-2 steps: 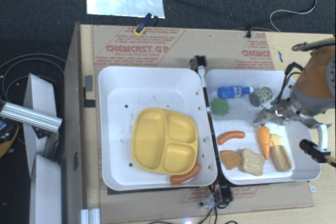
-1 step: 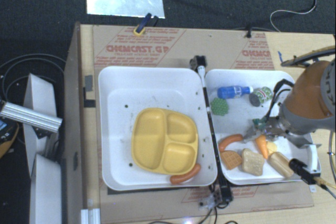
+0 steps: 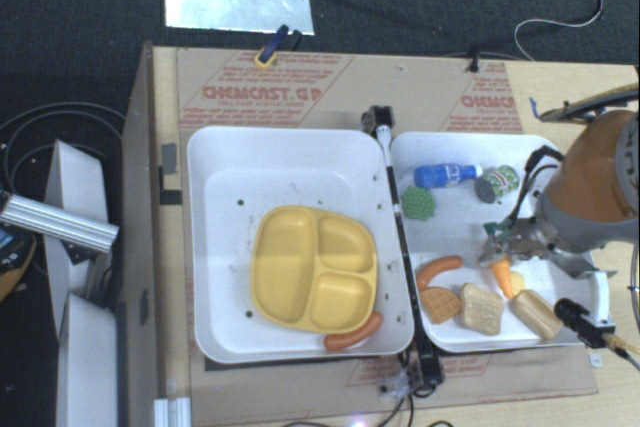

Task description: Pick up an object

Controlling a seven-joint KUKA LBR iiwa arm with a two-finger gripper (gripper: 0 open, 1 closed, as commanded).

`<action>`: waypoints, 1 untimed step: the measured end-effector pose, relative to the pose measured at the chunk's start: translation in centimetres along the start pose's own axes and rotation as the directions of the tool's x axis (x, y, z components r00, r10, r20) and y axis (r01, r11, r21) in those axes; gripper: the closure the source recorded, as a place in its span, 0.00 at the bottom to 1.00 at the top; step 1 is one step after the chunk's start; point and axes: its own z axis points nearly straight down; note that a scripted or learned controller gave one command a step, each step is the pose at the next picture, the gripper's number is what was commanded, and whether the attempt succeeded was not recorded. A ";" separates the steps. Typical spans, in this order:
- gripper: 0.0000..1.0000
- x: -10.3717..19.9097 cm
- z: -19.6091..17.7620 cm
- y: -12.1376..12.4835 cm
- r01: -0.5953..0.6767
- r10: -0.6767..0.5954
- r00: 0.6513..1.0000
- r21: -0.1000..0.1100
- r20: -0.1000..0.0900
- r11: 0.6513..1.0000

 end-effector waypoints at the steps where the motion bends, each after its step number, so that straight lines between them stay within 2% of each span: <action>1: 1.00 5.0 -9.3 7.9 0.002 -0.002 1.000 -0.002 0.000 1.000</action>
